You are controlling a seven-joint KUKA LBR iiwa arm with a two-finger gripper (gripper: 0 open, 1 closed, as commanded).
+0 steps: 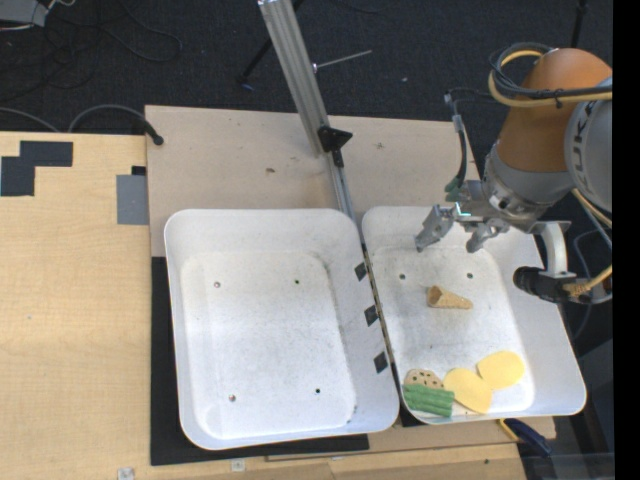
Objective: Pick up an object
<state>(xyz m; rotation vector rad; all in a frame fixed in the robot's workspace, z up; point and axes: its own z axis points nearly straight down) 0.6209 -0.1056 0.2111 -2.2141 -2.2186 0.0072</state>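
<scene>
My gripper (458, 234) hangs over the far part of the right bin (540, 348), its two fingers spread apart with nothing between them. A small tan wedge-shaped piece (448, 299) lies on the bin floor a little nearer than the gripper. At the bin's near edge sit two yellow round pieces (487, 379), a green ridged piece (430, 399) and a brown dotted cookie-like piece (423, 378).
The left bin (260, 328) lies beside the right one, with black clips along the shared wall. A slanted aluminium post (300, 78) rises behind the bins. The arm's orange band (548, 98) and cables stand at the right.
</scene>
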